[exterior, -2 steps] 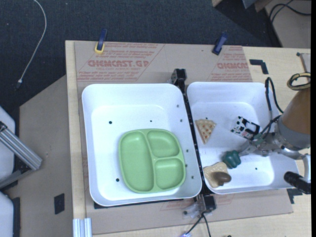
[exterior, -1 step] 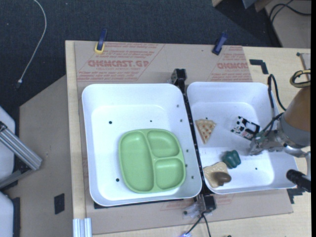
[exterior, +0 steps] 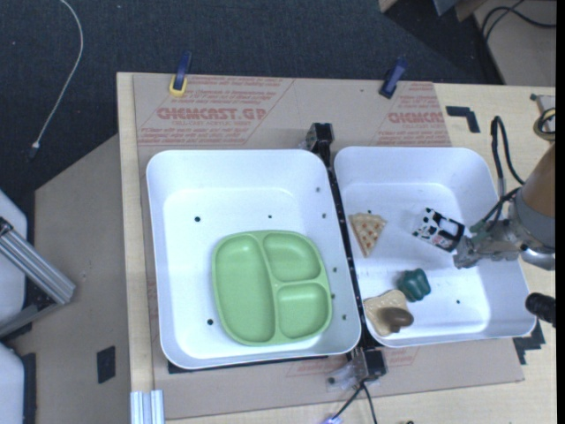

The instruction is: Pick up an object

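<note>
Two white bins side by side: left bin (exterior: 168,237) bearing a green divided plate (exterior: 271,286), ample bare floor above it. Right bin (exterior: 415,162) with a waffle wedge (exterior: 367,231) near the divider, black-and-white toy (exterior: 436,229) mid-floor, teal piece (exterior: 413,283) and tan piece (exterior: 389,313) toward the front rim. Gripper (exterior: 470,253) low by the right wall, just beside the toy; grip state impossible to tell.

Dark blue carpet (exterior: 132,25); cardboard-topped bench (exterior: 282,104)
</note>
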Controlling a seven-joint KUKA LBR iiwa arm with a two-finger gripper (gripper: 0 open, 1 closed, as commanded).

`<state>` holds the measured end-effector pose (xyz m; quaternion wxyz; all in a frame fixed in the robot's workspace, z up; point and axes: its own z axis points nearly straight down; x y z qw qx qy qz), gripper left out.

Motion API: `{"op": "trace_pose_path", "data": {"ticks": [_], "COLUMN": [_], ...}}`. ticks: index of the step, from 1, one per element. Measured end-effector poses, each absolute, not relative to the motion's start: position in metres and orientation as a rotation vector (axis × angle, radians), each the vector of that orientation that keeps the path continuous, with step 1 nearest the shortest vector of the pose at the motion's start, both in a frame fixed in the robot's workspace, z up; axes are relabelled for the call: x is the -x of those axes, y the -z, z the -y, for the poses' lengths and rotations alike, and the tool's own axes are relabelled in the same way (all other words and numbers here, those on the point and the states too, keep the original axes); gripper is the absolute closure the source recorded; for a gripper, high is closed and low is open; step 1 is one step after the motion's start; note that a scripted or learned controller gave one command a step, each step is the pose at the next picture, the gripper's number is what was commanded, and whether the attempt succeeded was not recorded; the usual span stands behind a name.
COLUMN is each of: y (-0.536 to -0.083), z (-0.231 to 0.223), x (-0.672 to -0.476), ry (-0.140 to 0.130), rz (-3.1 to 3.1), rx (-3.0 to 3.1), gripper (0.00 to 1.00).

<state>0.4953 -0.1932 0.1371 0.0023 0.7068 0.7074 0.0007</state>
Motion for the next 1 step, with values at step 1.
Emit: {"op": "trace_pose_path", "data": {"ticks": [1], "y": [-0.1968], "z": [0.1956], "x": [-0.5053], "ry": [-0.005], "rz": [-2.217], "rx": [-2.213], "gripper": [1.0]}}
